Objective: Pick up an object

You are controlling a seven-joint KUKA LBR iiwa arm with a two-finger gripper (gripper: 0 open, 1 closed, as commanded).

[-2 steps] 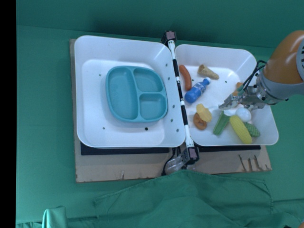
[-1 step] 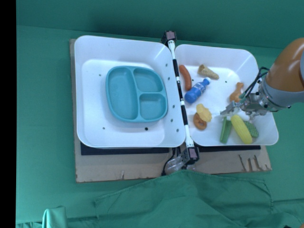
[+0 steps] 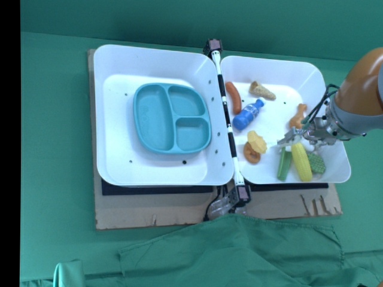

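**Arm over right bin, nothing seen in grasp**

The table (image 3: 54, 130) is covered in green cloth; two white bins are set side by side on a cardboard sheet (image 3: 149, 217) near its middle.

Left bin (image 3: 114, 64): a teal divided plate (image 3: 172, 117) is laid flat at its centre, three compartments visible.

Right bin (image 3: 299, 70): items are scattered.
- Red sausage (image 3: 233, 97) is placed near the bin's left wall, toward the far edge.
- Blue bottle (image 3: 248, 115) is laid on its side just right of the sausage.
- Tan cone-like item (image 3: 262, 90) is seen near the far edge.
- Orange curved piece (image 3: 297, 116) is seen toward the right wall, just beside the arm's wrist.
- Yellow item (image 3: 257, 141) and brown ring-like item (image 3: 252, 154) are touching, close to the left wall toward the near edge.
- Green cucumber-like stick (image 3: 283, 164), yellow corn (image 3: 301, 161) and a green textured item (image 3: 316, 163) are grouped at the near right corner, lying side by side.

The end effector (image 3: 297, 137) is positioned over the near right part of the right bin, just above the corn and the stick. Whether it is released or clenched cannot be told. No object is seen between its fingers.

A green cloth fold (image 3: 239, 250) is lying at the table's near edge.
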